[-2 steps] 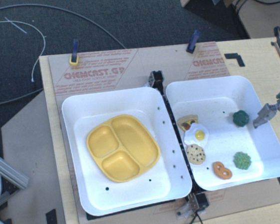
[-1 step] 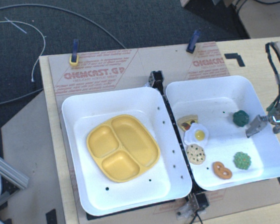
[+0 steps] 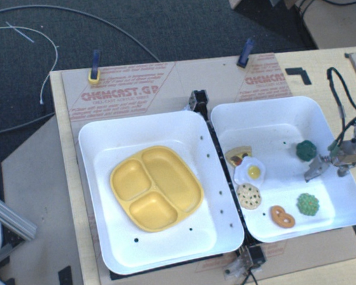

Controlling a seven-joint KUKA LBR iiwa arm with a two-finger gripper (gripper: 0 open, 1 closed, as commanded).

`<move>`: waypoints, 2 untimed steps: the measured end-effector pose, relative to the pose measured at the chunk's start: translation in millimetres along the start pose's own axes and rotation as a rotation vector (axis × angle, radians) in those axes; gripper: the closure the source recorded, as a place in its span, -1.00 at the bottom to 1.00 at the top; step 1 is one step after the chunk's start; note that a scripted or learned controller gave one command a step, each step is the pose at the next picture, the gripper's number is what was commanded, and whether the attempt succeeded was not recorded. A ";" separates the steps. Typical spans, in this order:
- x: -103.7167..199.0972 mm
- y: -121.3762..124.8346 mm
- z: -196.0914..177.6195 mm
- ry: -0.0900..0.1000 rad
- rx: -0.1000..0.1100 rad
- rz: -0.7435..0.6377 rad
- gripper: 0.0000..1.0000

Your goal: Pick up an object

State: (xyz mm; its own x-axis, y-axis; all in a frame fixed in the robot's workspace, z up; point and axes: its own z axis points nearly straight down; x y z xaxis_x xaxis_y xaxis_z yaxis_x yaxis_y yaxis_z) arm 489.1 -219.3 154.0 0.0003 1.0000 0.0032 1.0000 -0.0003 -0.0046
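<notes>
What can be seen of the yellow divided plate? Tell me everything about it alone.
The yellow divided plate lies flat in the left white bin, a little left of the bin's middle and turned at a slant to its walls. It looks like smooth moulded plastic, a rounded rectangle with raised ridges splitting it into three compartments: one at the upper left, one at the bottom and a larger one along the right. All three hold nothing. It touches only the bin floor.
</notes>
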 end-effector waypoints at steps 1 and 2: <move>5.8 -3.5 61.6 0.001 0.002 0.000 -1.00; 5.0 -2.0 47.6 -0.001 -0.005 0.001 1.00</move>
State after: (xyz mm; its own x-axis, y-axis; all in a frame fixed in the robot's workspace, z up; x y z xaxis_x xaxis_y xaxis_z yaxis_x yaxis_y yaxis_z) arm 486.9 -214.1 106.4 0.0011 1.0000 0.0018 1.0000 -0.0011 0.0005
